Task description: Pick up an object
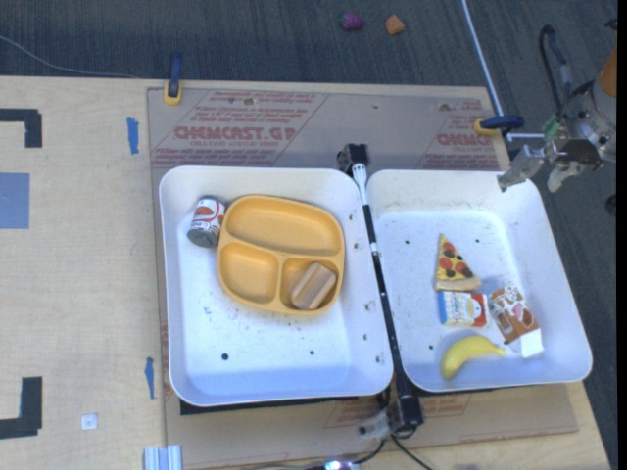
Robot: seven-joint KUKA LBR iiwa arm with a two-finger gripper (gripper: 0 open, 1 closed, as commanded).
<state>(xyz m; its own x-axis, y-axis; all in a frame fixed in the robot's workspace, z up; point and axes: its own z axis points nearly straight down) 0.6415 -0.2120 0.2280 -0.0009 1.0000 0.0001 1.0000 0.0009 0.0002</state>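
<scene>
The right bin (549, 262) holds a pizza slice (454, 262), a small blue and white carton (462, 308), a brown and white carton (515, 319) and a yellow banana (468, 353). In the left bin (196, 360) lies a yellow divided plate (279, 248) with a tan bread piece (313, 285) in its lower right section. A small can (205, 221) lies against the plate's left edge. My gripper (535, 176) hangs above the far right corner of the right bin, open, with nothing between its fingers, well away from the objects.
A black divider clamp (354, 157) sits where the bins meet at the back. A blue clamp (500, 123) and a thin white rod (475, 32) are near the gripper. Brown board (294, 125) lies behind the bins.
</scene>
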